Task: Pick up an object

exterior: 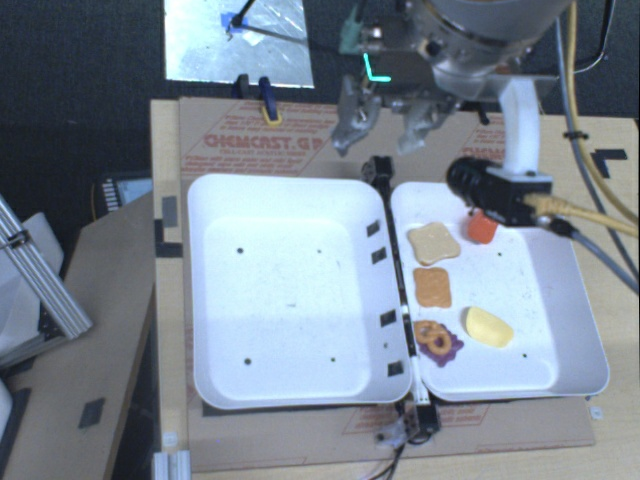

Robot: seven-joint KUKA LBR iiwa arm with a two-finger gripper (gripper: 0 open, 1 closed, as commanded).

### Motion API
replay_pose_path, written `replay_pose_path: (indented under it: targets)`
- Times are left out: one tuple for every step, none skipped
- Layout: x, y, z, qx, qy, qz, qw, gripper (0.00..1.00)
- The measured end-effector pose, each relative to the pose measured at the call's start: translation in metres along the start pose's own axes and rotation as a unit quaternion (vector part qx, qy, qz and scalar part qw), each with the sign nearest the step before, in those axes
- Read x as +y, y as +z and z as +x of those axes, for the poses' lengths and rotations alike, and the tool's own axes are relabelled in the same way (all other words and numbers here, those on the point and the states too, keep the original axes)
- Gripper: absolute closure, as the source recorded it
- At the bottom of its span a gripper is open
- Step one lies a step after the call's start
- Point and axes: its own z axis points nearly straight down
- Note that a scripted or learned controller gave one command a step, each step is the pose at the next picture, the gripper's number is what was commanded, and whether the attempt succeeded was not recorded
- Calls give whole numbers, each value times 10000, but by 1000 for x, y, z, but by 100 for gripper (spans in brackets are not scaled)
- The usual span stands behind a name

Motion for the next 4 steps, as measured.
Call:
replay_pose_path:
  targets:
    - [0, -11, 0, 8, -18, -13, 10000, 100]
    - [0, -11, 0, 7, -26, -10, 10000, 0]
    - [0, -23, 1, 16, -43, -24, 10000, 100]
    - [0, -22, 1, 15, -49, -20, 10000, 0]
